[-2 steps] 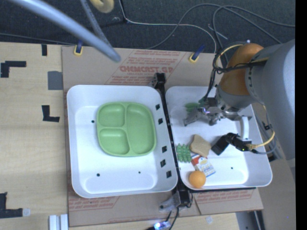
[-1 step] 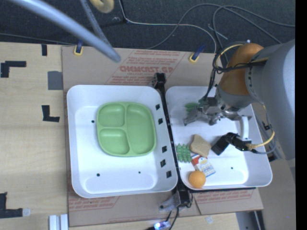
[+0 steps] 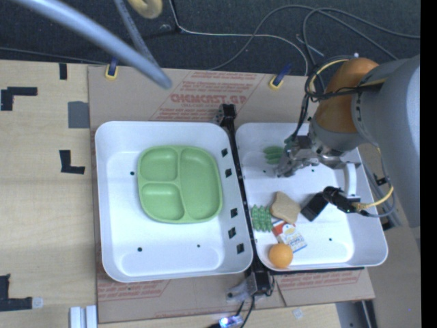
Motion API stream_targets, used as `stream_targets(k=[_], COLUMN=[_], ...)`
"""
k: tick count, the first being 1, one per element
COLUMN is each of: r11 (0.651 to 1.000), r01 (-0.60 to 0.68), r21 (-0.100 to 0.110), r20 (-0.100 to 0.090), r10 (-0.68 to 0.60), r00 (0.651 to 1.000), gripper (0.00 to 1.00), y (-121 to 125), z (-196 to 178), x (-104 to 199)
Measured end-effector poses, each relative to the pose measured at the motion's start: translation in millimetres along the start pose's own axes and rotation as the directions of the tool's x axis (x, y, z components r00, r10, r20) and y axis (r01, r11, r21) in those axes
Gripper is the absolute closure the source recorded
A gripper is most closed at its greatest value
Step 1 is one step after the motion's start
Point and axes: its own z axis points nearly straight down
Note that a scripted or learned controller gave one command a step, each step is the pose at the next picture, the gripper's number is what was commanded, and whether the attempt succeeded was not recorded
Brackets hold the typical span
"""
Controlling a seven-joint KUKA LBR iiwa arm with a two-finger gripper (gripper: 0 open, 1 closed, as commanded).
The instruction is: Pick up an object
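Here the arm [image 3: 382,108] reached into the right bin [image 3: 365,248]; its gripper [image 3: 292,161] hung just right of a green object [image 3: 273,154] at the far left; grip state could not be told. Small and green, the object probably was light, best pinched across its middle.

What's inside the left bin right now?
The left bin holds one green divided plate with three compartments, lying flat toward the back. Whatever lies under the plate is covered and cannot be seen.
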Motion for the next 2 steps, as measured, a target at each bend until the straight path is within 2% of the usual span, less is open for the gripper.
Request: stream_targets(k=[1, 2], r11=[1.0, 1.0], r01=[0.0, -0.002], r21=[0.0, -0.001], r20=[-0.003, -0.002], r10=[0.0, 0.002], r00=[1.0, 1.0], gripper=[1.0, 1.0], y=[1.8, -6.5], z=[-45.6, -95.0], x=[8.5, 5.6])
